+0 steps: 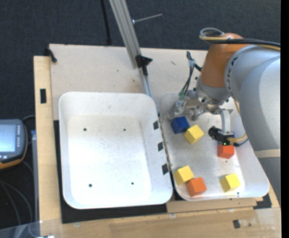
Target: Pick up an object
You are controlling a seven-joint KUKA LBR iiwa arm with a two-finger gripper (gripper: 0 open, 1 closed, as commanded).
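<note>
pincer [188,109]: grip state cannot tell, over blue cube [180,124] near right bin's [256,175] far-left corner | risk: yellow cube [194,134] just beside may get nudged, spoiling the grasp

Both white bins, the left bin [109,148] and the right bin [251,175], look like smooth plastic with a faint sheen and small dark specks. The bench [92,68] under them is pale wood board, matt and a little scuffed. At the upper centre a ribbed rail [124,21] shines like bare aluminium. The arm [256,90] has a smooth grey shell, semi-gloss, with a glossier orange band [215,68]. The coloured cubes, such as the blue cube [180,124], seem matt, perhaps foam or painted wood.
</note>
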